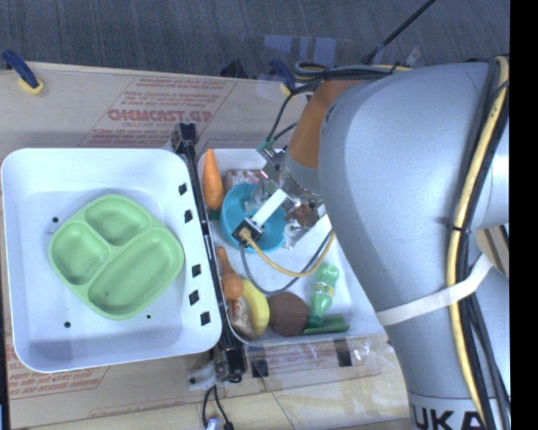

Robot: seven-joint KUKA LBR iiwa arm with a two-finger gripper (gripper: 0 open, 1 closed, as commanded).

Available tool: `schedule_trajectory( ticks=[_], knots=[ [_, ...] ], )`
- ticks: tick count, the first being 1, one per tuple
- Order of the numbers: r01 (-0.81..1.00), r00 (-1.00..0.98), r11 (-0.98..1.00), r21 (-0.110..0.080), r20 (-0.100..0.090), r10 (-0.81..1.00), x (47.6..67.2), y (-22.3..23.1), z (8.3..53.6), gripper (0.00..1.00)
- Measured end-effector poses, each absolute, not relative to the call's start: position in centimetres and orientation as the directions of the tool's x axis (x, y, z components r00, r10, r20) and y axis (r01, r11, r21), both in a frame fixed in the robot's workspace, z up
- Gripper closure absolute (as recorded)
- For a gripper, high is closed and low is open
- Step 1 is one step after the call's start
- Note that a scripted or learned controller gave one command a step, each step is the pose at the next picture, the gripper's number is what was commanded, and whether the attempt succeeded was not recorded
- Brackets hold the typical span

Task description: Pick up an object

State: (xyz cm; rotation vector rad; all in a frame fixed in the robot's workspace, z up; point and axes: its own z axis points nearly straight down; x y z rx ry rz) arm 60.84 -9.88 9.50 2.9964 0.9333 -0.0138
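The grey arm reaches in from the right over the right bin (pixel 359 316). My gripper (pixel 282 206) hangs low above a blue bowl (pixel 238 209) near the bin's upper left; the wrist hides its tips. An orange carrot (pixel 212 177) lies along the bin's left wall. At the front of the bin lie a small orange piece (pixel 230 285), a yellow banana (pixel 256 307), a brown round fruit (pixel 288 313) and a green bottle (pixel 323 294). I see nothing held.
The left bin (pixel 27 330) holds a green three-compartment plate (pixel 117 255). A black divider with clips (pixel 197 240) runs between the bins. The arm's bulk covers the right bin's right half.
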Motion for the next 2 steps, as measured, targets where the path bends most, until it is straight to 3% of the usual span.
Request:
schedule_trajectory(
  ticks=[1, 2],
  knots=[
    [0.238, 0.970, -0.971, -0.027, -0.041, 0.239, 62.1, -10.7, 9.4, 0.00],
    [0.237, 0.972, -0.972, -0.006, -0.005, 0.237, 56.7, -10.8, 9.6, 0.00]
  ],
)
